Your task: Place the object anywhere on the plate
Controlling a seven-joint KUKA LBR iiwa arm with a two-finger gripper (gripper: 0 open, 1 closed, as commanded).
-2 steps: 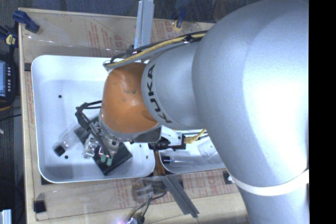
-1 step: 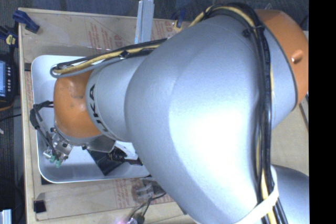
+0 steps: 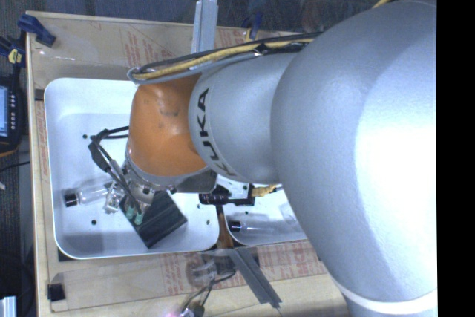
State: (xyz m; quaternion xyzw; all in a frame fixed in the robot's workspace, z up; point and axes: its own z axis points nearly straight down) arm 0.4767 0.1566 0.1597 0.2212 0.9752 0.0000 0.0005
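Looking down on this, you've got the arm [image 3: 319, 130] sprawled over most of the bench [image 3: 111, 48]. It blocks nearly all of the right bin [image 3: 276, 235] and a good chunk of the left bin [image 3: 70, 108]. The gripper [image 3: 117, 198] sits low in the left bin, toward the bottom of the view, and honestly you can't tell if it's open, closed, or has hold of anything. The object [image 3: 83, 196], a clear little thing with a dark cap, lies on the bin floor just left of the gripper; touching or not, can't say. Something clear [image 3: 252, 225] also shows in the right bin's exposed sliver. A blue clamp [image 3: 35, 29] grips the bench's far left corner, and a metal post [image 3: 205, 20] stands behind the arm.
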